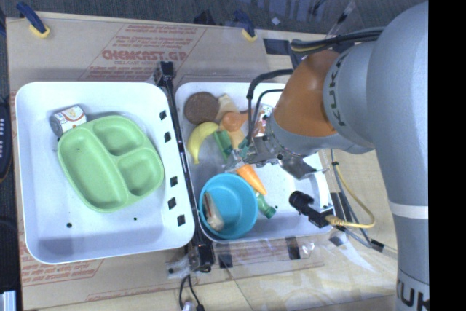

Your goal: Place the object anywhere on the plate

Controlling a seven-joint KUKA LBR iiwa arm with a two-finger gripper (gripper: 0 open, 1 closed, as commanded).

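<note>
Tool (pixel 251 154) low in right bin, grip state unclear. Toy carrot (pixel 250 178) just below tool, against blue bowl (pixel 227 206): likely light, stiff, slick; pinch mid-body. Green plate (pixel 109 160) well left, in other bin.

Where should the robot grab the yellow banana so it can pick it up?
Probably across the banana's thick middle, coming straight down from above. It lies flat and curved in the right bin, its left side close to the bin wall, so the fingers should straddle its narrow width.
</note>
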